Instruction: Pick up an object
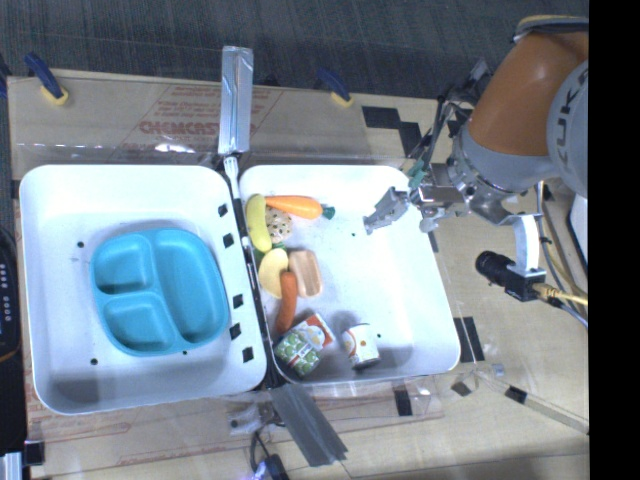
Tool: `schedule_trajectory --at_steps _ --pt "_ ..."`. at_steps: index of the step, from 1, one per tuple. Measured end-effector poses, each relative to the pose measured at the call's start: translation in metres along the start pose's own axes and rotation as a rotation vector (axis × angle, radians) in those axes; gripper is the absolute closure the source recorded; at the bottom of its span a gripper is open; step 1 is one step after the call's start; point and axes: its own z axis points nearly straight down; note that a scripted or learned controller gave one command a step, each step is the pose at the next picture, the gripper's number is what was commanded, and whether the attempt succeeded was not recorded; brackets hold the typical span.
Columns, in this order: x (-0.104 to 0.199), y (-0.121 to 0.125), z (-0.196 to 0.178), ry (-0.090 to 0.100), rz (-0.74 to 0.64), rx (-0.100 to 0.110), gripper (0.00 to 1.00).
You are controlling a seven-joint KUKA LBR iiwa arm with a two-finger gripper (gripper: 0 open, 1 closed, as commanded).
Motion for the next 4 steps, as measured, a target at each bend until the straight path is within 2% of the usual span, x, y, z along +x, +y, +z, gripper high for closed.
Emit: schedule_trajectory --at_steps 1,2,3,4 --pt "0.008 -0.001 0.104 0.003 -0.173 0.007 0.00" --pt "0.012 0.029 0.184 -0.001 -0.184 -0.005 0.00" --pt "-0.012 -0.011 0.186 -0.002 -0.289 -0.008 0.00" --pt "0.043 -0.030 0.187 0.000 -0.367 -0.007 0.00"
